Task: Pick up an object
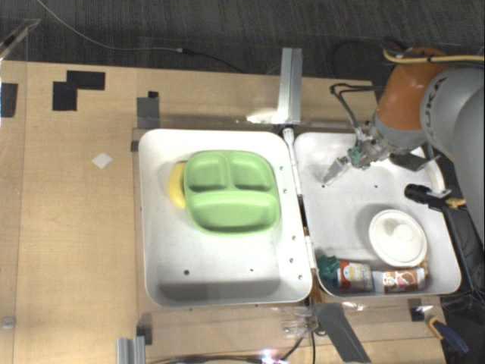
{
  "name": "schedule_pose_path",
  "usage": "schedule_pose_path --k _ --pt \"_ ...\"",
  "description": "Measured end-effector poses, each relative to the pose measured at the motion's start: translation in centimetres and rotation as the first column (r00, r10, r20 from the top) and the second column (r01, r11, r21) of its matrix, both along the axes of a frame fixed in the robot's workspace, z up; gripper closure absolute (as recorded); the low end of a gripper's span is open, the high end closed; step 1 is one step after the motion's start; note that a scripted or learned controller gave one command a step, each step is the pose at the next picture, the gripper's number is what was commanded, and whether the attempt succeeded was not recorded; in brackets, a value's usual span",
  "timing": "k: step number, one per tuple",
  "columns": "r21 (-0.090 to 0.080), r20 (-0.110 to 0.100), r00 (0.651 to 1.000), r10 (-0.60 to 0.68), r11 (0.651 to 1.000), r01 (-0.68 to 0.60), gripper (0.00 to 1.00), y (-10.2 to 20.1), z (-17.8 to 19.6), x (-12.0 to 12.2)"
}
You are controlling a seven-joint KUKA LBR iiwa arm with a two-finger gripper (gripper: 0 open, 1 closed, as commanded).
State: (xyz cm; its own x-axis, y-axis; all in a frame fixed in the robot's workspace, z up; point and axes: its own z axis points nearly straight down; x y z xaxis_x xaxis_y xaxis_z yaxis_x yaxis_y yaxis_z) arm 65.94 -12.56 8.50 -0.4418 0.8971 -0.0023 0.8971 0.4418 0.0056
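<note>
Wooden bench planks are carrying two white bins. Over the right bin (333, 146), the gripper (333, 171) is hovering at eleven o'clock, nothing visible between its fingers; their spread I cannot tell. A white lidded bowl (398, 237) is sitting at four o'clock, bottles (375, 277) at six. Descending here risks closing on bare floor, since every object is lying well apart.

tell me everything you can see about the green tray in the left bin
The green tray is a light green divided plate with rounded corners, plastic by its look. It has two small compartments on the far side and one long compartment on the near side, all bare. It lies flat, right side up, in the far half of the left bin. A yellow object pokes out from under its left edge.
</note>
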Motion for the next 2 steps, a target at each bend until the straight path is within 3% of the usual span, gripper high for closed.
schedule_pose_path --k 1,2 --pt "-0.002 0.001 0.995 0.102 0.995 -0.102 0.00 -3.1 0.0 -1.2" --pt "-0.001 -0.003 0.918 0.397 0.918 -0.397 0.00 0.9 1.6 -2.6"
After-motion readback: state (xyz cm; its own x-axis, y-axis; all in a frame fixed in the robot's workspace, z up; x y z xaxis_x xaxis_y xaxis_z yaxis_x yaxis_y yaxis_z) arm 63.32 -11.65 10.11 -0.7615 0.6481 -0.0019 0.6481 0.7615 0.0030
